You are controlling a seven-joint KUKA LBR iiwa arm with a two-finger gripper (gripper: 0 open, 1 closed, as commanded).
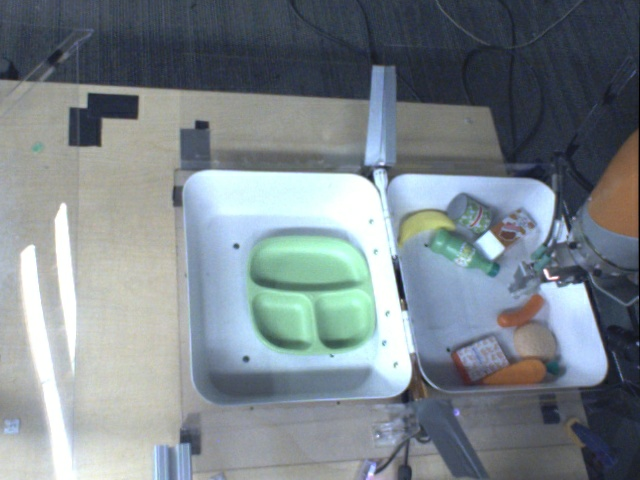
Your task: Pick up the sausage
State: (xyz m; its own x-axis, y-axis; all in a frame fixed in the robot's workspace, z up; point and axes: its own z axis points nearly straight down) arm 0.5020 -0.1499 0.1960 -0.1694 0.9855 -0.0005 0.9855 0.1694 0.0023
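- Dark carpet runs across the top of the camera view, with black cables (400, 13) looping over it; below it lies a pale wooden tabletop (100, 298) with black tape marks (100, 115) near its upper left.
- Two shallow white bins sit side by side on the tabletop, a grey metal bar (382, 118) rising from the seam between them.
- Left bin (215, 218) holds a green tray (310, 290) with three compartments, one long across the top and two smaller below; it lies about in the middle of the bin.
- Right bin (435, 298) holds the clutter. Along its upper part: a yellow item (420, 224) at the left wall, a green bottle (462, 251) with a white cap lying tilted just beside it, a small can (470, 211) above the bottle, and a red-and-white packet (514, 226) to the right.
- Sausage (522, 313), orange-red and short, lies tilted in the right half of the right bin, just below the jaws and apart from them.
- Below the sausage sits a round beige bun (534, 342); under that lies a carrot (515, 372), with a small red box (476, 355) touching its left end.
- Arm (612, 218) comes in from the right edge, orange band showing, over the bin's right rim.
- Gripper (535, 268) hangs over the right bin near its right wall, above the sausage; nothing sits between the jaws, and how far apart they stand I cannot tell.
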